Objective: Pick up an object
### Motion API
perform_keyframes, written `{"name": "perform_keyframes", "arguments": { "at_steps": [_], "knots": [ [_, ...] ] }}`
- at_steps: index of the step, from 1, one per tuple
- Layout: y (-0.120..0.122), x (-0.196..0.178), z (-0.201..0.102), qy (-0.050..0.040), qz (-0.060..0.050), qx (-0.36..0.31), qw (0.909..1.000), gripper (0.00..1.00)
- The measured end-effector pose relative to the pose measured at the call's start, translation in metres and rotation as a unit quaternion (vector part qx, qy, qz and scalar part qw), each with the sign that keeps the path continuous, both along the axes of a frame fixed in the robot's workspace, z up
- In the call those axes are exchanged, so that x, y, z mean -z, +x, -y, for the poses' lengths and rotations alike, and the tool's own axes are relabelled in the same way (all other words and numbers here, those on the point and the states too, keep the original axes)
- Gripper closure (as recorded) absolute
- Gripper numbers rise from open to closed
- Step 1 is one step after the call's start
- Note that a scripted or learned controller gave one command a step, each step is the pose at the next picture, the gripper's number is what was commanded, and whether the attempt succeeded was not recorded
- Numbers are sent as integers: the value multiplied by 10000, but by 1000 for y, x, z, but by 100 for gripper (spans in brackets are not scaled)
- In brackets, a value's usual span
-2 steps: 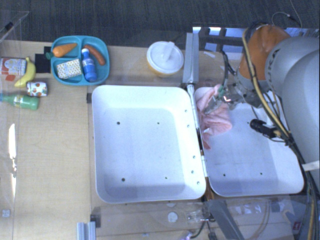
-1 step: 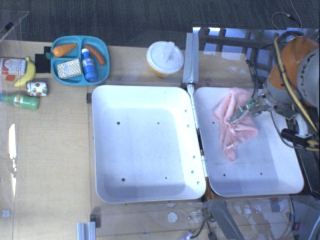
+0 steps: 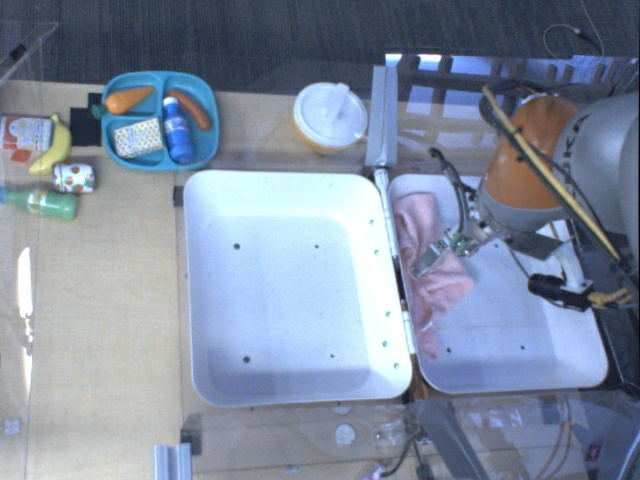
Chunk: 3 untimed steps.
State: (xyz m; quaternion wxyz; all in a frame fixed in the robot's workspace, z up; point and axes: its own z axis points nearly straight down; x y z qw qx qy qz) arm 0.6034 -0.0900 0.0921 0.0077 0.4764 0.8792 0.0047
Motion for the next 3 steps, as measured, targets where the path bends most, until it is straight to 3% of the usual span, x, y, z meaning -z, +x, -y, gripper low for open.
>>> {"name": "perform_keyframes", "arguments": {
  "at_steps": [2, 3],
  "knots": [
    [66, 2, 10, 10, -98, 1322, 9912, 0],
    [70, -11, 9, 4, -27, 1295, 9916, 100]
  ]
}}
